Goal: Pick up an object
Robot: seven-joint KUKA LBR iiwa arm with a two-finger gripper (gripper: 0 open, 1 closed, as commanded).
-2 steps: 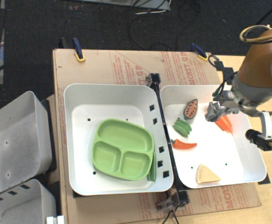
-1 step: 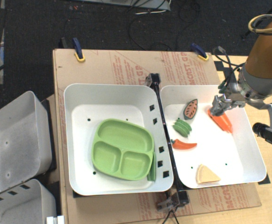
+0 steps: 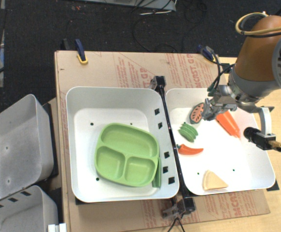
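Here, at the far left, a white empty-looking container (image 3: 15,144) stands off the desk (image 3: 111,64), on the dark floor. The desk is covered with brown cardboard that has red printed writing; it is partly hidden and turned, so I cannot read it with certainty. A blue and yellow clamp (image 3: 81,51) sits at the back left edge of the cardboard.

The left bin (image 3: 77,100) holds a green divided plate (image 3: 127,154) with three compartments, lying flat near the middle of the bin floor. A black divider (image 3: 167,124) runs between the two bins.

The right bin (image 3: 256,178) holds the small toy foods. A green ridged piece (image 3: 188,132) lies near the left wall of this bin, and a red-orange pepper (image 3: 190,150) lies just in front of it. A tan wedge (image 3: 213,181) lies close to the front wall, well apart from the others. A watermelon slice (image 3: 197,113) stands tilted at the back of the bin, and an orange carrot (image 3: 228,123) lies to its right.

The tool (image 3: 212,111) is low over the back of the right bin, between the watermelon slice and the carrot, very close to both. Whether it is wide or narrow I cannot tell, and no object is seen inside it. The grey arm with the orange band (image 3: 259,57) comes in from the right.
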